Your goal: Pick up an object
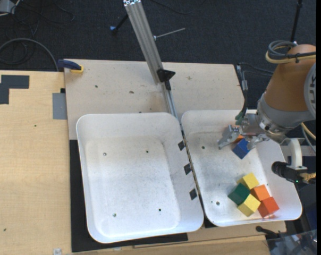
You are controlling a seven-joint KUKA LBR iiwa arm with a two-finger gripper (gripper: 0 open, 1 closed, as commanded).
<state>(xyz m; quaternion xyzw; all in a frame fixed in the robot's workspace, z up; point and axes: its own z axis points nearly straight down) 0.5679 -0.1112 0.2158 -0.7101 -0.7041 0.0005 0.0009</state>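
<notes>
Gripping: gripper (238, 138) low in right bin (213, 163), at blue block (241, 149)
Jaws: can't tell
Risk: contact looks off-centre, block may skid or tip out
Spare: cluster (252, 195) at 5 o'clock

The robot arm (290, 89) comes in from the right side of the frame. Its big orange band sits in the upper right, round and fat. Below the band comes a grey wrist, a little lower and more to the left. The hand (236, 137) sticks out from the wrist toward the left, at the middle right of the frame. It is low down and tips down a bit
</notes>
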